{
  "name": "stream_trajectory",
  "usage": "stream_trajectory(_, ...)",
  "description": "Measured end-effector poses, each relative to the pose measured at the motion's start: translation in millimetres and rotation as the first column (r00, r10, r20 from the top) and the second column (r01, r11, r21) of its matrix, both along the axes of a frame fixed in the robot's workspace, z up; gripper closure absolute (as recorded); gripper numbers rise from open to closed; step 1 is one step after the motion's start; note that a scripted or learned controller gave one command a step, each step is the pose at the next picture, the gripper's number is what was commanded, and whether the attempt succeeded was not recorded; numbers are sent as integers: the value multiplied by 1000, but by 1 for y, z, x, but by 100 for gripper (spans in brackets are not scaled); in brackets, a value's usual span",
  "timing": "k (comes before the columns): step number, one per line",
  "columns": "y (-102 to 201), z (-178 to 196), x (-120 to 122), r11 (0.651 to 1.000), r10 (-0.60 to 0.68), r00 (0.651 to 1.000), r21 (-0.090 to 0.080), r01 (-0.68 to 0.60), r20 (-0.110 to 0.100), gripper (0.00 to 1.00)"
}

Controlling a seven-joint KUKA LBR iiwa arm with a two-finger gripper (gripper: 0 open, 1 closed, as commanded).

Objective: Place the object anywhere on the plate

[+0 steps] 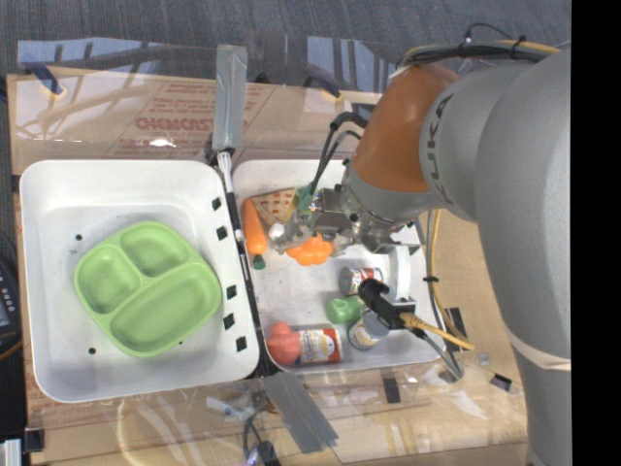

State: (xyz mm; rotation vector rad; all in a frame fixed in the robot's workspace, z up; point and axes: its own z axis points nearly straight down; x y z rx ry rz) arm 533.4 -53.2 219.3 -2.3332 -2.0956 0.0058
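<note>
Two bins side by side – plate (147, 289) in left bin (39, 260). Right bin (291, 168): carrot (254, 231) along left wall, bottle (306, 346) at front, can (360, 281) right of centre. Arm (466, 134) over right bin.

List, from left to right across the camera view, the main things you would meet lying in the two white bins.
Green divided plate in the left bin → carrot at the right bin's left wall → orange object by the gripper → green pepper-like toy → small red-labelled can.
</note>
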Motion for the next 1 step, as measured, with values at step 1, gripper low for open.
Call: stream_trajectory(1, 0, 0, 0, 1000, 0, 1000, 0, 0, 0, 0)
